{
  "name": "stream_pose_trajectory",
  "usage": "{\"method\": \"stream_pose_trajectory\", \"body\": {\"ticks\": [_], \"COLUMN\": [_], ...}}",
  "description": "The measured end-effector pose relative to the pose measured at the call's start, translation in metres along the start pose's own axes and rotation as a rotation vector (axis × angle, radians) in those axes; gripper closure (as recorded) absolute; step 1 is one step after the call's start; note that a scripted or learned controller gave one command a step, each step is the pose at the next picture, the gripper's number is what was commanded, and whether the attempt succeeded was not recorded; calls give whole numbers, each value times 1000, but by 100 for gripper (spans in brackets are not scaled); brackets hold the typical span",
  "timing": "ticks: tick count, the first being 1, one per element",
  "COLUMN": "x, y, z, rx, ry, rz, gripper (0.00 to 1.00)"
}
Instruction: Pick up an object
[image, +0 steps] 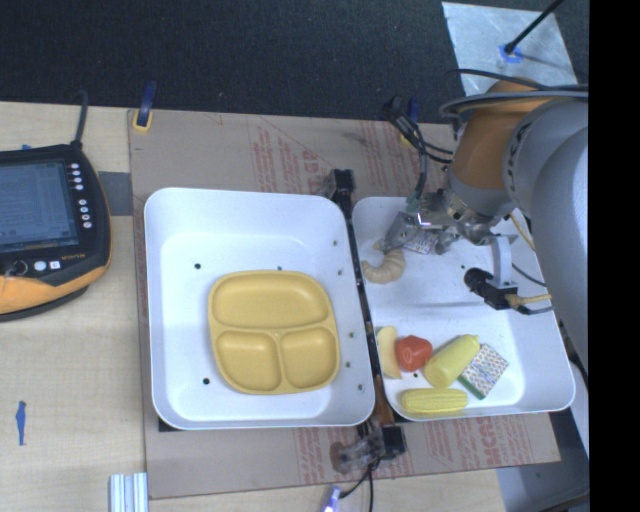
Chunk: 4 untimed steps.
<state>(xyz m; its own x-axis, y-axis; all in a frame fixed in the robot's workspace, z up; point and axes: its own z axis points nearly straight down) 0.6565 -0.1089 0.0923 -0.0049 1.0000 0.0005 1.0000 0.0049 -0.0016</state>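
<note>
End effector (412, 236) low at the right white bin's (540, 392) far-left corner, over a pale curled shrimp-like toy (386, 265); finger state impossible to tell. Then the yellow three-part plastic tray (273, 331) in the left bin. Likely risk: toy pressed against the wall, slipping sideways from an off-centre closure.

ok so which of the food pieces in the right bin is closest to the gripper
The pale curled piece at the bin's upper left, right beside the gripper. The tomato and the yellow pieces cluster at the front edge, well away.
</note>
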Motion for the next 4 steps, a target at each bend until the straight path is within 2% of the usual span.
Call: {"method": "stream_pose_trajectory", "body": {"ticks": [1, 2, 3, 4], "x": [0, -47, 28, 77], "y": [0, -77, -94, -72], "z": [-11, -2, -100, -135], "rx": [1, -2, 0, 1], "ry": [0, -4, 0, 1], "rz": [-4, 1, -1, 1], "gripper": [100, 100, 100, 100]}}
